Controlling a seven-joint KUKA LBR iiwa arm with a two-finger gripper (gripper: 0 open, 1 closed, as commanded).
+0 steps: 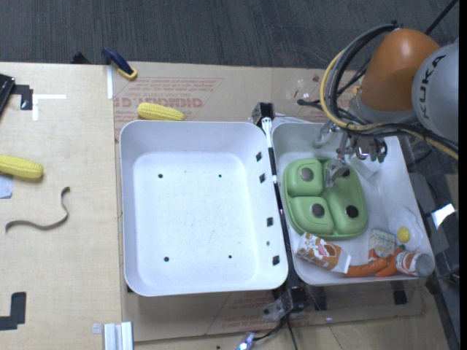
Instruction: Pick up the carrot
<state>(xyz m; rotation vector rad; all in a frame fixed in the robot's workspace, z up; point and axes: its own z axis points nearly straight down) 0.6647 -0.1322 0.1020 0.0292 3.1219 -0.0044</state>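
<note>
Two shallow white plastic bins sit side by side on the counter (66,268). In the right bin (408,195), a green three-cup moulded tray (325,199) lies behind the orange carrot (368,269), which rests along the near wall beside small packets (319,251).

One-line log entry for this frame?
tool over green tray | carrot at right bin near edge, not held | left bin

Right under the jaws sits a green sectioned tray (325,199) in the right bin (408,195). Below it there's a snack packet (319,251) and a small bottle (412,261). Way off left: the left bin (146,268), two corn cobs (160,111) (20,167).
</note>
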